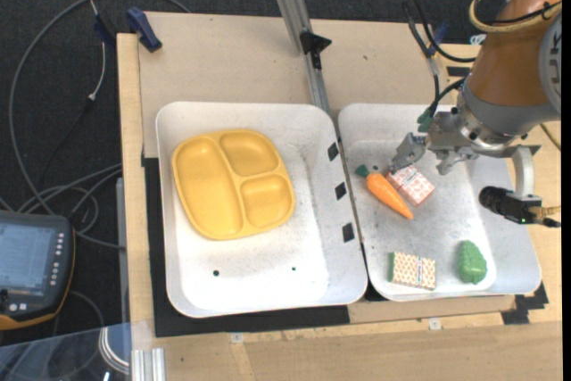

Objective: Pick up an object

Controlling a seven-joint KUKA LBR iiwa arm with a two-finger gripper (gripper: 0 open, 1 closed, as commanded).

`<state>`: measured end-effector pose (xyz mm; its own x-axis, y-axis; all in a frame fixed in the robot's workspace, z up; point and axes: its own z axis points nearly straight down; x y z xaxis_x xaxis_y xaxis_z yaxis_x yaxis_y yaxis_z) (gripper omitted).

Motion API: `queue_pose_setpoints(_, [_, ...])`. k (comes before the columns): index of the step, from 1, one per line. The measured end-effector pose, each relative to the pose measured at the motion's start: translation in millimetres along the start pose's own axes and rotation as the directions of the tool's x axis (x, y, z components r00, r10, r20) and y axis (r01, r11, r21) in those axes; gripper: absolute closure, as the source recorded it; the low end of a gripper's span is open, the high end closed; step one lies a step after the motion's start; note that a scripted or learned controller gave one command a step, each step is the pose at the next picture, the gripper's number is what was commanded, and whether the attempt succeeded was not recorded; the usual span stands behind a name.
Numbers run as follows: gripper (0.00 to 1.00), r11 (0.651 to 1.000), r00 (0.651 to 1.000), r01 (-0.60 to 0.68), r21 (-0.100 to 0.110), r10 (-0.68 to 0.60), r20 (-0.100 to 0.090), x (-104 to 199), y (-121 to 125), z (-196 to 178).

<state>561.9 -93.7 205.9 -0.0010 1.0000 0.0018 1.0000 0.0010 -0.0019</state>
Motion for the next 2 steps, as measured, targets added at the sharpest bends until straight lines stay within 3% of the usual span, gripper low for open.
queue_pose_setpoints(1, [0.0, 1.0, 1.0, 0.0, -0.001, 0.0, 0.0, 0, 0, 0])
queue_pose_setpoints(2, [0.0, 1.0, 1.0, 0.0, 0.006, 0.0, -0.001, 7, 1, 61])
